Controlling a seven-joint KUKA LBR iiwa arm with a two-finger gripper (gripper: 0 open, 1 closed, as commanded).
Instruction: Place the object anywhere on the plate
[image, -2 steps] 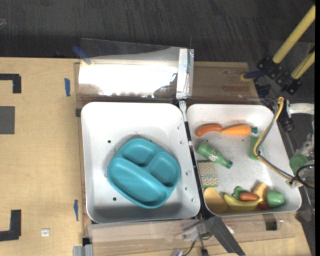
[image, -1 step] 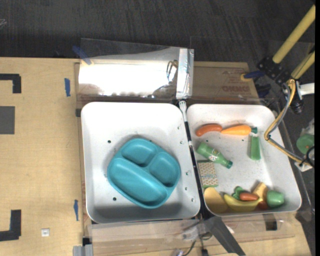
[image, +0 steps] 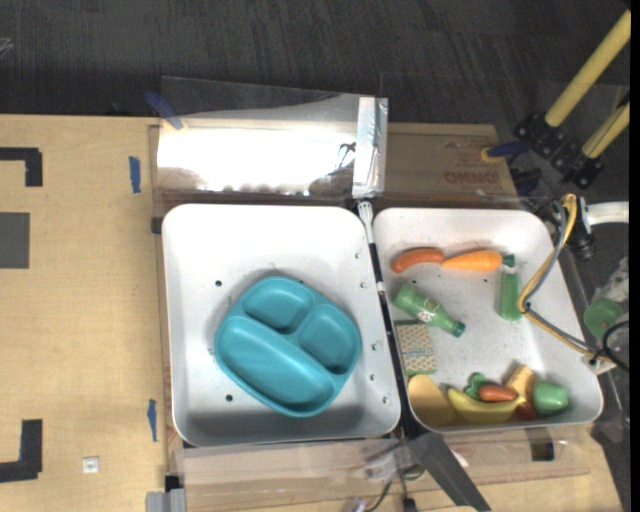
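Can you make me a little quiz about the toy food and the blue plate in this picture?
1. True or false: the blue three-compartment plastic plate lies in the left shallow white bin.
2. Which toy lies right beside the orange plastic carrot near the top of the right shallow white bin?
A. a reddish-orange toy sausage
B. a purple grape bunch
C. a white egg
3. Fill in: the green toy bottle with the white label lies on its ____.

Key: 1 true; 2 A; 3 side.
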